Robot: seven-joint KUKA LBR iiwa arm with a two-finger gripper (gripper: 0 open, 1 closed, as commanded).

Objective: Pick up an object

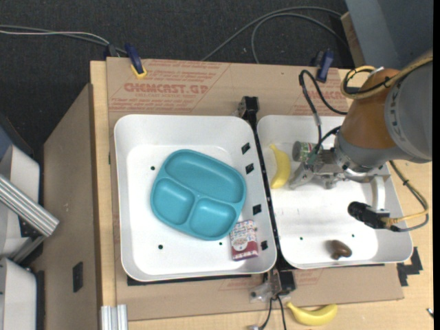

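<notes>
A yellow banana (278, 167) lies in the right bin (309, 253), against its left wall. My gripper (306, 175) is low in that bin, just right of the banana and close to it. A small brown lump (339, 250) rests near the right bin's front edge, well clear of the gripper. In the left bin (130, 184) sit a blue divided plate (198, 194) and a small red and white packet (244, 240) at the front right corner.
A second banana (313, 313) lies outside the bins on the bench's front edge. Black clips (248, 106) run along the wall between the bins. Cables trail over the back of the bench.
</notes>
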